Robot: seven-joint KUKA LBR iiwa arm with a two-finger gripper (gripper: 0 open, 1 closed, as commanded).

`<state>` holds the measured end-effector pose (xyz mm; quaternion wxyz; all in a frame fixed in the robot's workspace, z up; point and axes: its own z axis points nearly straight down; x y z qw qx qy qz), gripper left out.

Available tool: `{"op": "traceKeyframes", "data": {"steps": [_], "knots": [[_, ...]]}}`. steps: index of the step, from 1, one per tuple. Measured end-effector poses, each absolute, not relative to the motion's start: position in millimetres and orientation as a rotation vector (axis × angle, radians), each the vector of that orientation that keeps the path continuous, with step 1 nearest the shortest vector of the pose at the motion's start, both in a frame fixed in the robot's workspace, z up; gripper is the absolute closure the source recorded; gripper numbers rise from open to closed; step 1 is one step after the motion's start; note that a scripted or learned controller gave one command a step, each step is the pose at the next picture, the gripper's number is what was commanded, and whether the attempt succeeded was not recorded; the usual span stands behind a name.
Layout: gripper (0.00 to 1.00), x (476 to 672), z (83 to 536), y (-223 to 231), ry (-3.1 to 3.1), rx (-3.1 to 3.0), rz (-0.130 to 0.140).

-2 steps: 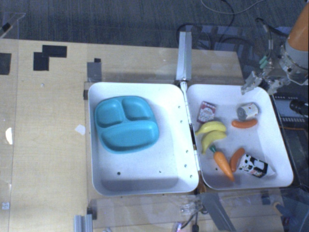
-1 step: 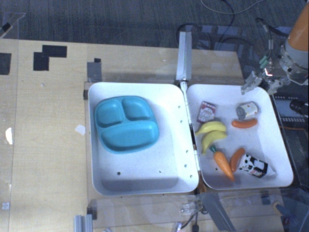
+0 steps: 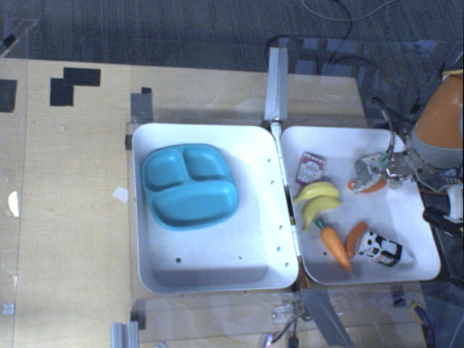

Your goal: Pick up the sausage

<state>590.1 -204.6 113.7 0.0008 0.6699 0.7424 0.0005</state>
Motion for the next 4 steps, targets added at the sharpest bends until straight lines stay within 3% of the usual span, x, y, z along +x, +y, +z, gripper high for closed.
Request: {"op": "traceKeyframes", "data": {"steps": [1, 2, 3, 4], "knots": [[0.0, 564.2, 89, -205, 2.375, 2.043, 0.01], [0.0, 657.4, 85, -205, 2.449, 1.986, -0.008], [1.0, 656.9, 95, -206, 2.454, 1.981, -0.016], [1.0, 664.6, 220, -205, 2.729, 1.536, 0.003]]}}
